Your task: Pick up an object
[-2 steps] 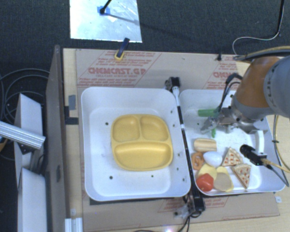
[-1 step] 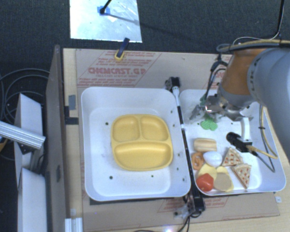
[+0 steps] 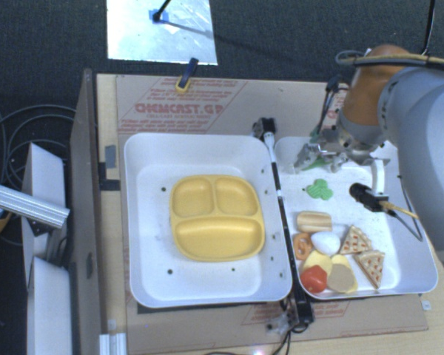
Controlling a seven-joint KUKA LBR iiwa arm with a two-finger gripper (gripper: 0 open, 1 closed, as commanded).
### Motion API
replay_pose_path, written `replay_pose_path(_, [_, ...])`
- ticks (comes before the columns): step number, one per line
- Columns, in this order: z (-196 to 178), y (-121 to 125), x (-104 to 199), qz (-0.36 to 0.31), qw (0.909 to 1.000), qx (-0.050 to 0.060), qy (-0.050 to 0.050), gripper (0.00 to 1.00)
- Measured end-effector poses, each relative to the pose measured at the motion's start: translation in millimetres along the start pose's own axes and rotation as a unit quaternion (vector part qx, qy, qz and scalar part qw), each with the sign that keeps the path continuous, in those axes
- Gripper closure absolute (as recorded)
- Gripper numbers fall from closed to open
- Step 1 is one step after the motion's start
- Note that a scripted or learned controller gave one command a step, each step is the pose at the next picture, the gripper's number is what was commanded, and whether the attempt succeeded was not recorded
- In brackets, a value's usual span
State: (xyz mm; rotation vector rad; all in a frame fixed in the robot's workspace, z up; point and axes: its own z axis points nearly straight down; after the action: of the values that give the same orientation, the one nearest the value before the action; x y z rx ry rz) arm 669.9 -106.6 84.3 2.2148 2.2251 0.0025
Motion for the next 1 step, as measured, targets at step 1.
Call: replay_pose_path(1, [-0.2,-28.9,4.2,0.002,1.0000,0.002,0.000,0.00])
